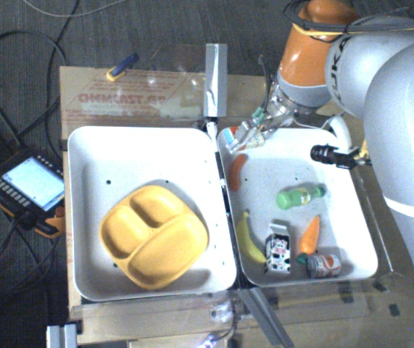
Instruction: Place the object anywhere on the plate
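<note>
A yellow divided plate (154, 235) lies in the left bin (90, 165), toward its front. My gripper (247, 133) hangs low over the back left corner of the right bin (352, 216), beneath the orange wrist band. Just below it, an orange-red sausage-shaped object (236, 171) rests against the bin's left wall. A small blue and red item (228, 135) sits right at the gripper's tip; whether it is gripped is unclear.
The right bin also holds a green bottle (301, 196), a banana (249, 238), a small milk carton (278, 251), a carrot (309, 234) and a can (325, 264). A handheld pendant (29, 187) lies left of the bench.
</note>
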Tool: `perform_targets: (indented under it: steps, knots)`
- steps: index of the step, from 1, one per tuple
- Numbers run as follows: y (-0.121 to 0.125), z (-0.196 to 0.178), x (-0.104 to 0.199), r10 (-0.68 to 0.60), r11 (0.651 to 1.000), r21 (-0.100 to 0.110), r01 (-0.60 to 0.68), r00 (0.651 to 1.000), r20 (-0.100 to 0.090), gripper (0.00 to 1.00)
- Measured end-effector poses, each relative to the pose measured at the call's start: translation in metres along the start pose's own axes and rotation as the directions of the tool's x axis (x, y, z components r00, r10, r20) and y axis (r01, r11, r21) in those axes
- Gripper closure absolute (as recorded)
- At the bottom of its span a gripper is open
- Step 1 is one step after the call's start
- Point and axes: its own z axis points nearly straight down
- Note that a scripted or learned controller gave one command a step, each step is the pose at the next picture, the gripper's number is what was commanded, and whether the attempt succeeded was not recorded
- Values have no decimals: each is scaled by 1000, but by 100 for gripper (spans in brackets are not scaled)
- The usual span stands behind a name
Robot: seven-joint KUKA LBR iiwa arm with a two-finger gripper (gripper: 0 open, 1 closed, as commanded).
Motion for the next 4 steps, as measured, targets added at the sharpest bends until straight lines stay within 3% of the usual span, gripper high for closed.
perform_targets:
  steps: [1,2,3,4]
  knots:
    - [-42,1,96,197,980,2,-197,980,-6,100]
    - [-61,1,166,-21,1000,1,21,1000,-6,100]
    - [-84,-22,231,45,999,3,-45,999,-5,100]
    - [-84,-22,231,45,999,3,-45,999,-5,0]
